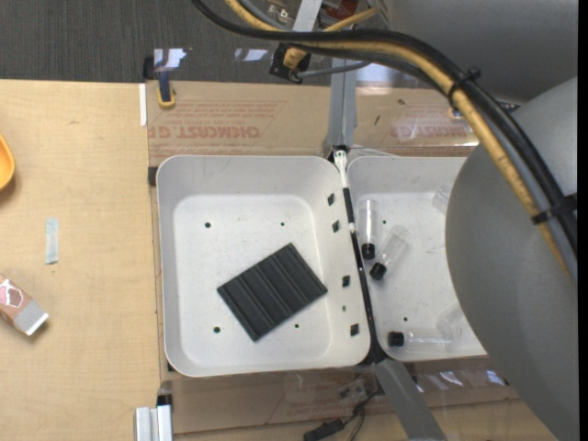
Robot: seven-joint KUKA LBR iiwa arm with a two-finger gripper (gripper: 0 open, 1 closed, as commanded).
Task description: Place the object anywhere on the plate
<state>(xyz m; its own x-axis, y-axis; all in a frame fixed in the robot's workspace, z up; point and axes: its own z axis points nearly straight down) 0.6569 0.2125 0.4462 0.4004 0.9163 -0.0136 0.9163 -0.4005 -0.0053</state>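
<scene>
A dark ribbed rectangular plate (272,291) lies flat and turned at an angle on the floor of the left white bin (184,246), with nothing on it. In the right white bin (413,173) lie small clear vials with black caps: one (367,230) along the left wall, one (388,252) just right of it, and one (421,340) near the front edge. The arm's broad grey body (514,283) hangs over the right part of that bin and hides what lies beneath it.
A yellow-and-black cable (404,49) curves across the top from the arm. On the wooden bench left of the bins lie a small grey strip (51,242) and a wrapped block (20,307). Brown cardboard (230,122) sits behind the bins.
</scene>
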